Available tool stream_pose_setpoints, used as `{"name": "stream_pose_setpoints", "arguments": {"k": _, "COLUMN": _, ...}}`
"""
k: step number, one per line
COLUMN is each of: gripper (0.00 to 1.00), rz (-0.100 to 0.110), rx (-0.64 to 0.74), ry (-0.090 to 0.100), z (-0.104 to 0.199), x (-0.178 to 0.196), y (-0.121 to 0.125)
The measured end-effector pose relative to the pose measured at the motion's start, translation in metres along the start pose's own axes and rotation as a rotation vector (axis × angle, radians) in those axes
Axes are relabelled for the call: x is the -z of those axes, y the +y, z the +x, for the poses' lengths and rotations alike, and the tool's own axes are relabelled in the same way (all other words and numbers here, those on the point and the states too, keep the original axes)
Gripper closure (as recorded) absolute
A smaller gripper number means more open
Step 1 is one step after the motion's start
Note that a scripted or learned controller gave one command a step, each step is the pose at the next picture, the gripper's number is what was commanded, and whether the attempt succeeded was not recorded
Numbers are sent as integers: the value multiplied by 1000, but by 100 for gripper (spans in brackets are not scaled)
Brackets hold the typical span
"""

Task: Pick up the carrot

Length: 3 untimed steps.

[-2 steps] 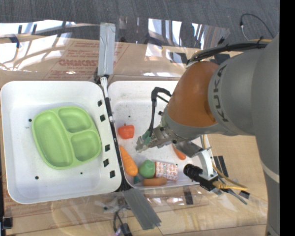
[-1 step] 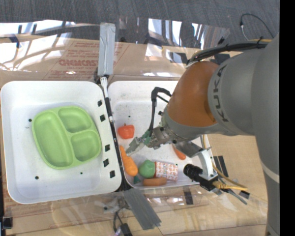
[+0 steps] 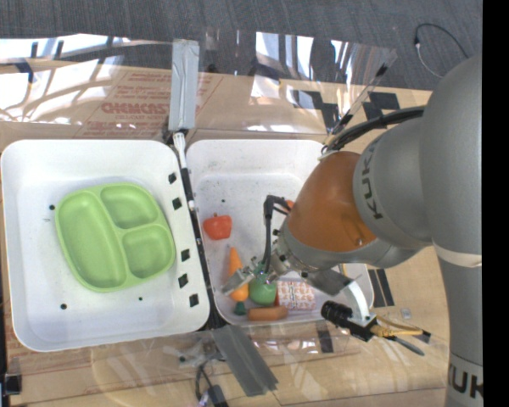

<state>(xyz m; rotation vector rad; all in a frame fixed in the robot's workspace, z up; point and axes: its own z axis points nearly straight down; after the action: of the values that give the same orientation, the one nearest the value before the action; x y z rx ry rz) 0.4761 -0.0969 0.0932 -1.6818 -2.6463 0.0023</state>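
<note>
Two shallow white plastic bins sit side by side on a cardboard-covered bench w/ grey tape strips. Left bin (image 3: 25,227) holds a glossy lime-green divided plate (image 3: 112,236), rounded, three compartments. Right bin (image 3: 237,155) has speckled dirt on its floor and a cluster of toy food at its 6 o'clock end.

Carrot (image 3: 234,262): small, orange, tapered cone, smooth plastic look. Long axis runs approx 12-to-6, tilted slightly toward 7; which end is the tip can't be told. It lies near the bin's centre-bottom, just below a red-orange pepper-like piece (image 3: 218,225).

Gripper (image 3: 261,271) hangs under the grey arm's orange band, metal fingers low over the pile; carrot is at its 9–10 o'clock, just beside it. Can't tell if the fingers are apart or together — clutter hides them.

Right under the gripper: a round green fruit (image 3: 262,292); a brownish sausage shape (image 3: 266,314) at 6 o'clock; a printed red-and-white packet (image 3: 295,294) at 4 o'clock.
</note>
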Motion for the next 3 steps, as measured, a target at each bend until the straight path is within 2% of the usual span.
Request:
{"name": "stream_pose_setpoints", "arguments": {"k": 1, "gripper": 0, "rz": 0, "rx": 323, "ry": 2, "z": -10, "x": -3, "y": -4}}
{"name": "stream_pose_setpoints", "arguments": {"k": 2, "gripper": 100, "rz": 0, "rx": 327, "ry": 1, "z": -11, "x": 5, "y": -3}}
{"name": "stream_pose_setpoints", "arguments": {"k": 3, "gripper": 100, "rz": -4, "rx": -190, "ry": -4, "z": -13, "x": 122, "y": 3}}
